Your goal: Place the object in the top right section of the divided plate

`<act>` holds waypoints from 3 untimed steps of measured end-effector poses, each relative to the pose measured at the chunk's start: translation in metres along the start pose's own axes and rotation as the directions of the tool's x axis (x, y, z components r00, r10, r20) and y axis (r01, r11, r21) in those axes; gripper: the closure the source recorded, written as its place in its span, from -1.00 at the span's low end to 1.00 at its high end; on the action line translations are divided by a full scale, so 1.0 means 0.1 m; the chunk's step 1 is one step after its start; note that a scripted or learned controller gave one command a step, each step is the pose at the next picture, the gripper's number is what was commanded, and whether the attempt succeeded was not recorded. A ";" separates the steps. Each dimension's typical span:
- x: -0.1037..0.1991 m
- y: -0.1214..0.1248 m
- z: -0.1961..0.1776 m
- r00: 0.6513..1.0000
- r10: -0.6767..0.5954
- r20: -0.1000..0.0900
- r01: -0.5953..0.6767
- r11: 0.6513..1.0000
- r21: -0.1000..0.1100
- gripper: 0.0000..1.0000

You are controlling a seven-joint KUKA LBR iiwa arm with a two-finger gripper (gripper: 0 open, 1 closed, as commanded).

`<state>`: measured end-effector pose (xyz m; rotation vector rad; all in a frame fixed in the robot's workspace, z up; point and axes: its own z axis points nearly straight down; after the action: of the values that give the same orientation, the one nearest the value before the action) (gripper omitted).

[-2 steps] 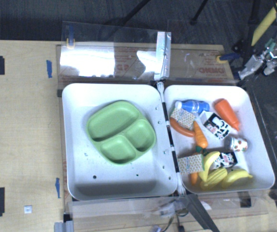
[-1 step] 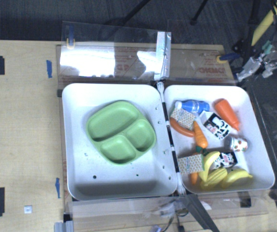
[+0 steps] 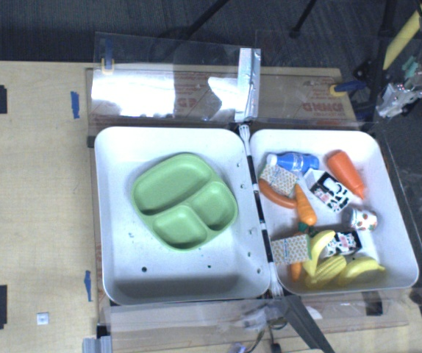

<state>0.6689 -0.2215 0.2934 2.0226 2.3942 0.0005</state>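
Divided plate (image 3: 184,199) lay centre-left of frame in the left bin (image 3: 115,263): green, matte plastic, rounded, three sections, all bare. Candidate objects sat heaped in the right bin (image 3: 398,259), lower right of frame: bananas (image 3: 340,268), carrot (image 3: 343,170), blue bottle (image 3: 295,161), printed cartons, apparently awaiting picking. Hand state: cannot tell.

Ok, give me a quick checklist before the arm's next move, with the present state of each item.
1. Green divided plastic plate lies flat in the left white bin: ok.
2. Plate's top right section free of objects: ok.
3. Objects ready in the right white bin, such as the orange toy carrot and yellow toy bananas: ok.
4. Objects spaced for a clean pick: not ok, they crowd and overlap.
5. Claw state: cannot tell.
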 end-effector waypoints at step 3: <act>1.03 -0.89 2.03 0.997 -0.073 -0.004 0.073 0.997 0.001 1.00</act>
<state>0.5653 -0.1353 0.0896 1.9362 2.4696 0.0024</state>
